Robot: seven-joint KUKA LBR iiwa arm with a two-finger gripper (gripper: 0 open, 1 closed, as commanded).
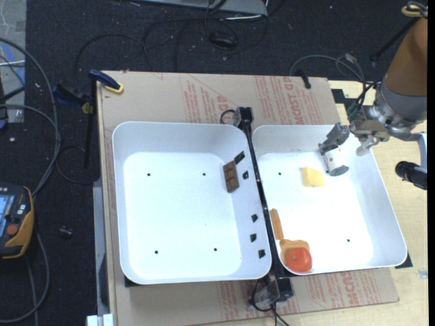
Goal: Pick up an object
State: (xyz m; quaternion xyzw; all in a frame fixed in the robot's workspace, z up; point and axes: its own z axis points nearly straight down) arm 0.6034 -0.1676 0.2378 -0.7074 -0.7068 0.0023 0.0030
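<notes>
My gripper (334,156) hangs over the far part of the right bin (380,202), on the arm coming in from the right. A pale yellow block (312,176) lies on the bin floor just left of and below the gripper, apart from it. In the near left corner of the same bin rests a red and orange toy (297,257) with an orange handle (275,224) pointing away along the wall. A brown ridged bar (231,177) leans on the right wall of the left bin (136,182).
Several small black pieces (253,237) sit along the wall between the two bins. Both bins stand on a cardboard sheet (177,90). Cables and a blue and yellow clamp (105,81) lie beyond the bench's far left corner.
</notes>
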